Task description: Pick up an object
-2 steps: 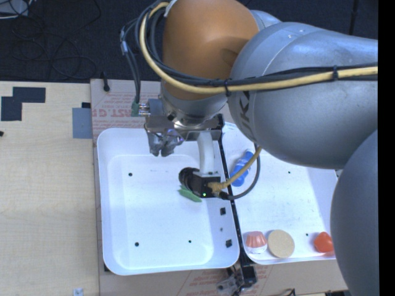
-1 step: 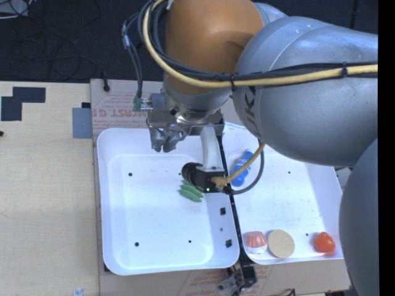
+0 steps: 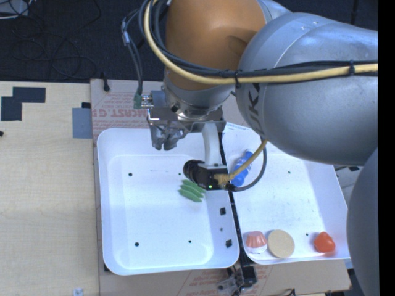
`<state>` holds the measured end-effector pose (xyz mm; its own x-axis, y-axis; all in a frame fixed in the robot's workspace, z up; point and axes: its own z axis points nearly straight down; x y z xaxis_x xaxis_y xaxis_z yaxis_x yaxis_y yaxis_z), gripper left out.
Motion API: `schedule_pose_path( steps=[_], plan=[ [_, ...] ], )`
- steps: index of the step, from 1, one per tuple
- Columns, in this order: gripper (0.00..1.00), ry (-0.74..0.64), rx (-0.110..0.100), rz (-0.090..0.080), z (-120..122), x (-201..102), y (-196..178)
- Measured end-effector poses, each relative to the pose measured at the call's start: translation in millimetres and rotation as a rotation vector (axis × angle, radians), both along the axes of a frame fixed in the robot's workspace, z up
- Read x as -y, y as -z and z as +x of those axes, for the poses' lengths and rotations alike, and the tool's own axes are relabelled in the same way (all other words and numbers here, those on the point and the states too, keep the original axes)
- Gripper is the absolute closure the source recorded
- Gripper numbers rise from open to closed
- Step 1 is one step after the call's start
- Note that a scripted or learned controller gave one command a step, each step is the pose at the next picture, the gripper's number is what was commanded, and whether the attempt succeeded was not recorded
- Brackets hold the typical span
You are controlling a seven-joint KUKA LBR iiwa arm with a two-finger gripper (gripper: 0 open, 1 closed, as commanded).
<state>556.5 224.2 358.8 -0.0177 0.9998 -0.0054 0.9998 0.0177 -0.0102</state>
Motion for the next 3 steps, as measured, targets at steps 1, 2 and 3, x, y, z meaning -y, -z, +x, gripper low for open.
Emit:
schedule_pose_path(
  steps=[1, 2, 3],
  plan=[
    [1.00, -0.009, -0.004, -0.002, 0, -1, -9],
    [1.00, 0.010, -0.002, 0.000, 35, -20, 118],
    [1.00, 0.009, 0.013, 0.005, 85, -20, 79]
  ],
)
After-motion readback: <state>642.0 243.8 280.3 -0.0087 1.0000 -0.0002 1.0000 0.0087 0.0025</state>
